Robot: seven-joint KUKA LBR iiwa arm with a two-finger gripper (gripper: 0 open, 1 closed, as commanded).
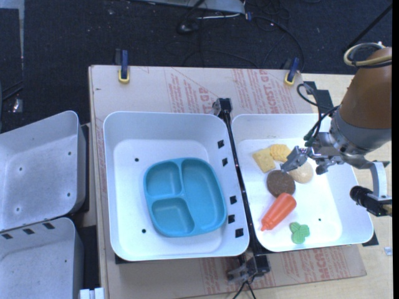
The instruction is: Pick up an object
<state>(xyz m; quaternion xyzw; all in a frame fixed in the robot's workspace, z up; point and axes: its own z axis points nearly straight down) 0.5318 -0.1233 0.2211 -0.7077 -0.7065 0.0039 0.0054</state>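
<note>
The right bin [330, 229] holds several toy foods: a yellow ridged piece [272, 156], a brown round patty [281, 183], a cream round piece [303, 174], an orange carrot [278, 211] and a small green piece [300, 232]. My gripper [298, 159] hangs low over the bin's upper middle, just above the cream piece and to the right of the yellow piece. Its grey fingers [293, 161] point down and left. I see nothing held between them.
The left bin [124, 167] holds a blue divided plate [184, 196]. A black divider [235, 185] runs between the bins. Yellow clamps [124, 75] [291, 77] grip the bench's back edge. White trays [37, 167] lie off the bench at the left.
</note>
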